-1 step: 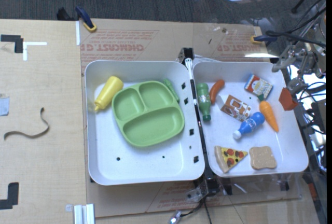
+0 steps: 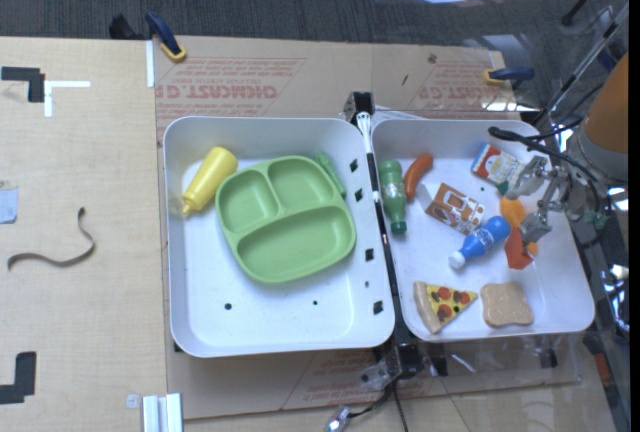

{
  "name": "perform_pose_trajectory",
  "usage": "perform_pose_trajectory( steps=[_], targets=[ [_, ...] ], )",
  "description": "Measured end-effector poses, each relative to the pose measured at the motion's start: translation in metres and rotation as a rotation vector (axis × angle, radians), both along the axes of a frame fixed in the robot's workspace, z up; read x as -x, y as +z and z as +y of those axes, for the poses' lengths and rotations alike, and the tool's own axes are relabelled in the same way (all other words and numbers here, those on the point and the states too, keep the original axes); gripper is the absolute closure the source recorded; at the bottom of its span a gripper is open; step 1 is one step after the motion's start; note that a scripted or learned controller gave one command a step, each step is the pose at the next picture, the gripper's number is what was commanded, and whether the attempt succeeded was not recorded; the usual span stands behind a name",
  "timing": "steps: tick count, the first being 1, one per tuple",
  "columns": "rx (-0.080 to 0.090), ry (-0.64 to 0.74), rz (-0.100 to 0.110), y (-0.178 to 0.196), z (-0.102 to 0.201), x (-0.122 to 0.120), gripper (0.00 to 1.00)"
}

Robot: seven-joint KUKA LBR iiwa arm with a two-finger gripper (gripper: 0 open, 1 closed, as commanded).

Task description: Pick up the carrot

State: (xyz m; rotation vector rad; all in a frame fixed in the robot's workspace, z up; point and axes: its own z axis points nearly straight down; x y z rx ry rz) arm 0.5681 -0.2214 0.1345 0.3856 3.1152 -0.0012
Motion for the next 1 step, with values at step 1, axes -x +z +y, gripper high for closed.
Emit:
perform_pose_trajectory(
  steps=[1],
  targets=[
    [0.0, -0.11, -0.002, -0.0415, 0.0001, -0.0211, 0.0]
  ],
)
